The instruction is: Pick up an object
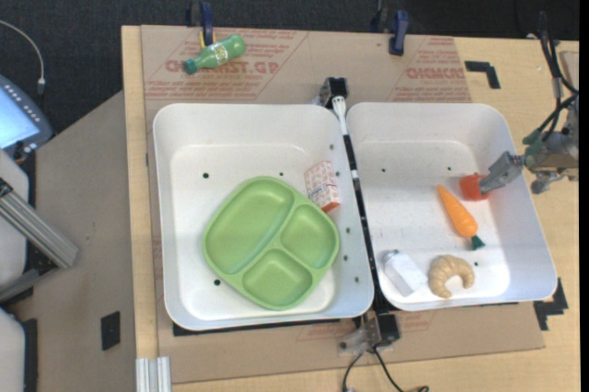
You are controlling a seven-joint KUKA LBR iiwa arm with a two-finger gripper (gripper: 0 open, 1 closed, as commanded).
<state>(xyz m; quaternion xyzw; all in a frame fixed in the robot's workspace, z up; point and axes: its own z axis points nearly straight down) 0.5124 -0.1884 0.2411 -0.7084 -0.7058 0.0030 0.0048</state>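
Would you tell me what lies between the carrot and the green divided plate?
In the camera view, the adjoining bin walls run between the carrot and the green divided plate, with bare white bin floor on either side. The small carton sits just above that line.

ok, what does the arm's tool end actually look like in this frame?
At the right bin's far-right edge, the tool is a small grey metal piece with a slim, angled tip. Behind it sits a tan-grey mount, with thin dark cables looping up along the frame edge. No markings are legible.
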